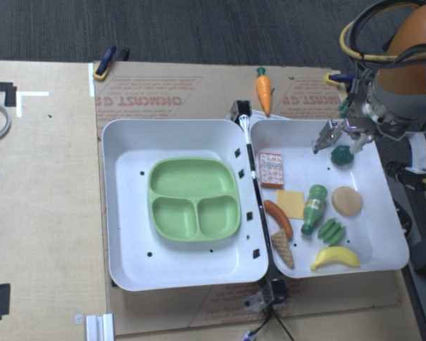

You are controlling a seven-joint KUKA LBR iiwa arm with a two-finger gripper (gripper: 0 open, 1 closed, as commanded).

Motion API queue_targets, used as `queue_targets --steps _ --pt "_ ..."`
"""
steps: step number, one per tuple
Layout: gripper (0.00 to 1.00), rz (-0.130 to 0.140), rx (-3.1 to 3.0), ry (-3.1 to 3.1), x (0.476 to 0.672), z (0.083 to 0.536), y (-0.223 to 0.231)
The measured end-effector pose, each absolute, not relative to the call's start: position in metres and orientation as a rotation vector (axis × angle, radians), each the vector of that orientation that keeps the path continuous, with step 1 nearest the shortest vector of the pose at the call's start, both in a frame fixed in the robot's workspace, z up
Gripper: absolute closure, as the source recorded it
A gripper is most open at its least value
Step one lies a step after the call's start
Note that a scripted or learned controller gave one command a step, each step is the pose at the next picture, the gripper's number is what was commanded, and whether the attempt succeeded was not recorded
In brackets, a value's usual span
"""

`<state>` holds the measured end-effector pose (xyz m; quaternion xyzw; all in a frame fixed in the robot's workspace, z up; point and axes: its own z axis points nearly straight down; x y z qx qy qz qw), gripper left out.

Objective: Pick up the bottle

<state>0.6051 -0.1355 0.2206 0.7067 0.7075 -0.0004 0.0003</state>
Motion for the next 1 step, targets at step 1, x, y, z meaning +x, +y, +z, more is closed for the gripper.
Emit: queue_targets --steps 1 --pt "1.00 -0.002 2.217 2.223 0.6055 0.2302 -0.1358"
